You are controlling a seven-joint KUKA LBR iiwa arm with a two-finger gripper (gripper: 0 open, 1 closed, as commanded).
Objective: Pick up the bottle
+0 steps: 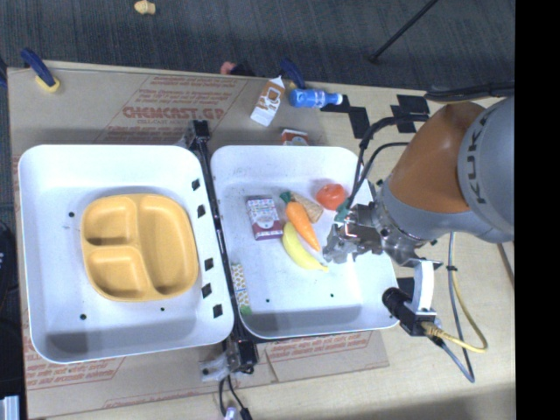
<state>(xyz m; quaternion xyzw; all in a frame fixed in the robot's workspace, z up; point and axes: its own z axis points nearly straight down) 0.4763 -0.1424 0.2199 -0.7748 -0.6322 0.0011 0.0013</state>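
White bins fill the bench: the left bin (35,234) holds a yellow tray (140,243), the right bin (262,309) a banana (300,248), carrot (302,221) and tomato (331,194). The gripper (337,250) hovers beside the banana; its opening cannot be told. The blue bottle (308,99) lies outside, behind the right bin. The approach seems unstarted; next, the arm must travel there.

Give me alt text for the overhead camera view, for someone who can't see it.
A grey and orange robot arm's gripper hangs in the right bin beside a banana, carrot, tomato and small carton. The left bin holds a yellow divided tray. A blue bottle lies on the bench behind the bins.
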